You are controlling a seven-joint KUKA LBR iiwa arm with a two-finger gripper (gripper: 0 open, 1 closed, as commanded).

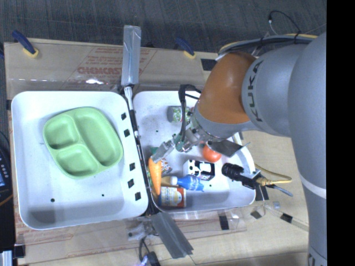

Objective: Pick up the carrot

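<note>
The carrot [155, 176] is orange and long. It lies along the left wall of the right bin [150, 107], pointing toward the front. My gripper [164, 151] hangs low in that bin just above and to the right of the carrot's upper end, apart from it or barely touching. Nothing shows in the gripper.
The right bin also holds a red tomato-like ball [211, 153], a black-and-white piece [199, 169], a blue-and-white bottle [190, 183], a brown jar [172, 197] and a small can [176, 113]. A green divided plate [83, 141] sits in the left bin [28, 204].
</note>
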